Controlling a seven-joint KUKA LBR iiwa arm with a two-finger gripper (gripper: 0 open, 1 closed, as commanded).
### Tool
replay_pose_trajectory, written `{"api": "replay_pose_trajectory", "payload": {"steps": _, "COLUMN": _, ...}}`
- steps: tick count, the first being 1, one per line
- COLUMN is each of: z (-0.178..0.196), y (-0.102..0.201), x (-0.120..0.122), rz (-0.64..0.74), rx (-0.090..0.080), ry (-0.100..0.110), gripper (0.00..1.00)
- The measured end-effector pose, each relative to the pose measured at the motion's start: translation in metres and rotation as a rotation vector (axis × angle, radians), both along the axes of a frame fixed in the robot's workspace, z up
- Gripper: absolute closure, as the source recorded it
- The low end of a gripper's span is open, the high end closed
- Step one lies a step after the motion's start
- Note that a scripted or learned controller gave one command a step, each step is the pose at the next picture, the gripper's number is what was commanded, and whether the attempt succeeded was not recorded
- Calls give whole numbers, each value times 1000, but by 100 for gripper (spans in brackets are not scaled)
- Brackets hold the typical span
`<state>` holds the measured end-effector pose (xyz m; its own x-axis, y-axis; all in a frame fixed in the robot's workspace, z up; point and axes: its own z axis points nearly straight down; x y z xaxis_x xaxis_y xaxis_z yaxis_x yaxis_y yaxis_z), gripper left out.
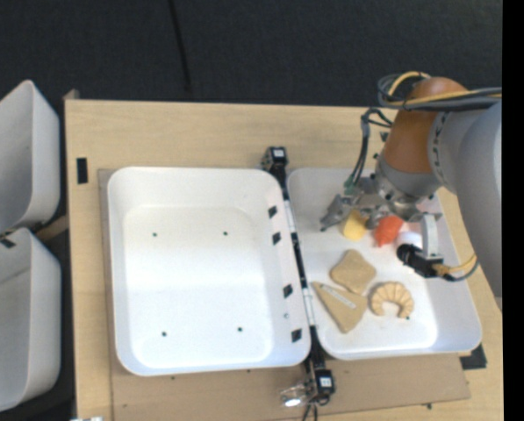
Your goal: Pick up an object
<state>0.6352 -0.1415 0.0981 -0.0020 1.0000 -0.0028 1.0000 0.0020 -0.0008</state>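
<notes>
The right bin (459, 318) holds several toy foods. A small yellow piece (355, 228) and an orange-red piece (388, 231) lie side by side in its far half. My gripper (360, 207) hangs low just above these two, at the yellow piece's far edge, and partly covers them. Nearer the front lie a tan bread slice (354, 272), a pale triangular wedge (340, 306) and a croissant (392, 298). The view shows nothing lifted off the bin floor.
The left bin (200, 270) stands beside the right one, with black clips (290, 235) along the wall they share. The arm's grey body (472, 174) looms over the right bin's far right corner. White tubs (11, 235) stand off the bench's left edge.
</notes>
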Motion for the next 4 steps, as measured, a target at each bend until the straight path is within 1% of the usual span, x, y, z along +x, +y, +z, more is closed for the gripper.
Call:
{"api": "replay_pose_trajectory", "payload": {"steps": 1, "z": 15, "y": -2, "x": 0, "rz": -3, "rx": 2, "ry": 6, "gripper": 100}}
{"api": "replay_pose_trajectory", "payload": {"steps": 2, "z": 109, "y": 102, "x": -1, "rz": 8, "rx": 6, "ry": -9, "gripper": 100}}
{"api": "replay_pose_trajectory", "payload": {"steps": 3, "z": 150, "y": 22, "x": -68, "rz": -9, "rx": 0, "ry": 0, "gripper": 100}}
{"api": "replay_pose_trajectory", "payload": {"steps": 4, "z": 171, "y": -50, "x": -119, "rz": -10, "rx": -1, "ry": -1, "gripper": 100}}
